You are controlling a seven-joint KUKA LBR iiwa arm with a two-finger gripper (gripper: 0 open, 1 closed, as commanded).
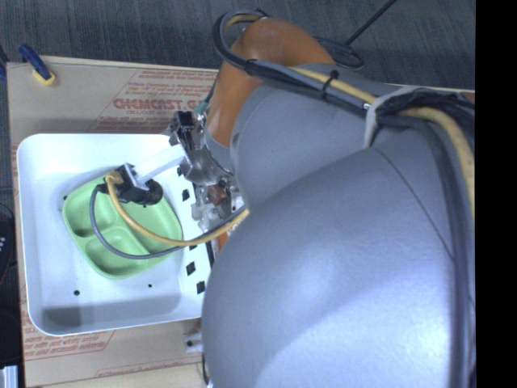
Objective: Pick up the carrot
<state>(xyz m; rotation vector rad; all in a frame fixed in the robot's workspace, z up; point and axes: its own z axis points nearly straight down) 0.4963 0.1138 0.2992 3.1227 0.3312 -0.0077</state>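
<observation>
My gripper (207, 186) hangs low over the divide between the two bins, at the right edge of the left bin (48, 314). The grey arm (347, 249) with its orange band (258, 55) covers the whole right bin and hides what lies in it. A small orange sliver (235, 224) shows just below the gripper at the arm's edge. It is too small to tell whether it is the carrot. Nothing is seen held.
A light green divided plate (121, 241) lies in the middle of the left bin, with a grey cable and a yellow cable looping over it. A blue and yellow clip (37, 64) lies on the brown bench top at the far left.
</observation>
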